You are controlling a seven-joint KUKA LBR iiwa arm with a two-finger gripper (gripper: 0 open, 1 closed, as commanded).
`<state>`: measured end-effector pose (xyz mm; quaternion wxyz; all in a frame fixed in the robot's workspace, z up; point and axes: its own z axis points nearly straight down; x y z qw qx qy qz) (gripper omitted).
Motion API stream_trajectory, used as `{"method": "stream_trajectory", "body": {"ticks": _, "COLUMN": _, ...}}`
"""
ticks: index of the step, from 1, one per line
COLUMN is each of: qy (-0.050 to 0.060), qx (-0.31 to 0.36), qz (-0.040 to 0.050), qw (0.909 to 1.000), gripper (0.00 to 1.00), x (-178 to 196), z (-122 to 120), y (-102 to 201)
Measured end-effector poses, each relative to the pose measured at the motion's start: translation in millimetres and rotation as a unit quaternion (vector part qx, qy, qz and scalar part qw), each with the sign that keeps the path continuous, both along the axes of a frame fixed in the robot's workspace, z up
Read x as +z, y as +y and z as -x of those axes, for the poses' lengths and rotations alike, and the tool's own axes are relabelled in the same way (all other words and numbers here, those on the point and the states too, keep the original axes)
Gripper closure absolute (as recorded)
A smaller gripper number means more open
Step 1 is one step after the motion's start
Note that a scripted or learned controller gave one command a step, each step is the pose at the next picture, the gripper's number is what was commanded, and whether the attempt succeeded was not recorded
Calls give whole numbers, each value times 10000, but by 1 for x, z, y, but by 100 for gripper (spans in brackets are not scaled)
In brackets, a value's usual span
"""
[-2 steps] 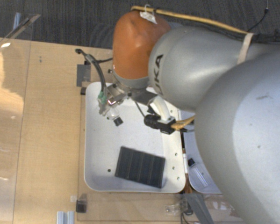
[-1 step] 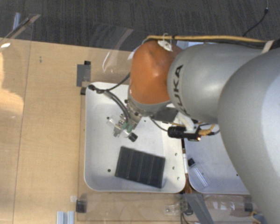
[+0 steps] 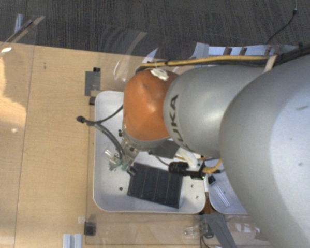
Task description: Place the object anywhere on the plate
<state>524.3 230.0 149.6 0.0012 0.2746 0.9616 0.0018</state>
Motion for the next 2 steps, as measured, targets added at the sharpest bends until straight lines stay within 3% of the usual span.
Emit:
{"method": "stream_trajectory", "body": {"ticks": 1, "qy": -40, "qx": 1260, "qz": -1, "qw": 9920, "gripper": 100, "x": 107, "z": -52, "y": 5}}
{"method": "stream_trajectory", "body": {"ticks": 2, "qy": -2, "qx": -909, "qz": 1, "qw": 9959, "gripper": 100, "x": 72, "z": -65, "y": 5}}
